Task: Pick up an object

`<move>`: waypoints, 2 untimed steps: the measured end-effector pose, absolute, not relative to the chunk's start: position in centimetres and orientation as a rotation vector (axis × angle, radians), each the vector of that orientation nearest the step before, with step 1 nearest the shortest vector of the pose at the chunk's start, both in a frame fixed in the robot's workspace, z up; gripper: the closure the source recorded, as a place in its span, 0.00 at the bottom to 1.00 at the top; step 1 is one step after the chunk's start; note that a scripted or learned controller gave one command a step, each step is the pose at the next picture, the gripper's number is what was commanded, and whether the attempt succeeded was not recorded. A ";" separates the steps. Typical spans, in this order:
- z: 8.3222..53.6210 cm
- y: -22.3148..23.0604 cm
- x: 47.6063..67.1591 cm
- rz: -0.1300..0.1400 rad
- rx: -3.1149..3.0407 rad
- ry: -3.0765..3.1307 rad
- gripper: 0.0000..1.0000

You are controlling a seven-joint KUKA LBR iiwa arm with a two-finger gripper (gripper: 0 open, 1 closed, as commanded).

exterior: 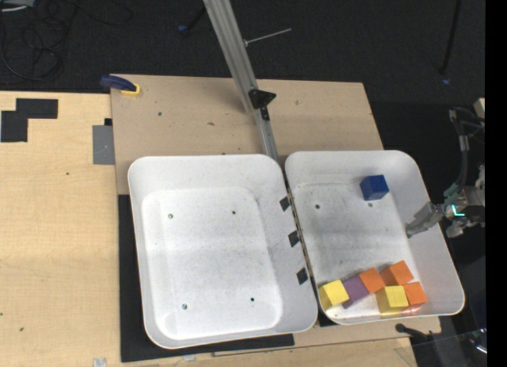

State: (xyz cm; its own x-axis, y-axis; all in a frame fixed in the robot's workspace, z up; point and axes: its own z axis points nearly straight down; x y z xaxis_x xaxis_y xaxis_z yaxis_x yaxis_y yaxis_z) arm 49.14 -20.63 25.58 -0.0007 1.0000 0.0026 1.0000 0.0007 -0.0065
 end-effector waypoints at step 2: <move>21.4 -20.7 48.9 0.005 -2.217 -2.216 0.00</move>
